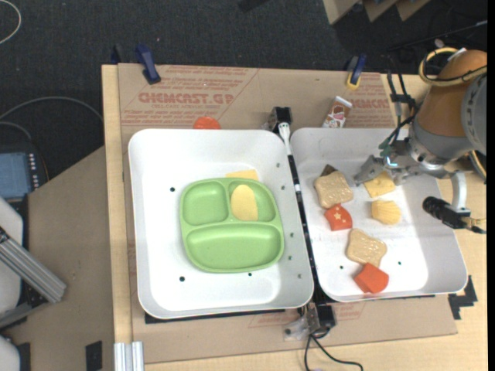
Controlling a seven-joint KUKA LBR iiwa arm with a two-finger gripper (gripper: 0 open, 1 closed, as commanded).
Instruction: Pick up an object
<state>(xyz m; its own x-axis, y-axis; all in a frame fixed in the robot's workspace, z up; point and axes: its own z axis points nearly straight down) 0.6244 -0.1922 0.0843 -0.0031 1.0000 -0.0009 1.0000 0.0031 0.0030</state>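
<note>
The yellow wedge [380,185] lies in the right bin [441,273], directly under my gripper [387,165] and seemingly touching its tips. For a sound pick I judge the descent must stay vertical and centred on the wedge, with the closing stroke clear of the bread slice [333,188] just to the gripper's left. The puffed yellow piece [386,211] sits near, below the wedge. I cannot tell how far the gripper is spread, nor whether it grips anything. The green tray [230,226] lies well apart, in the left bin [155,207]
</note>
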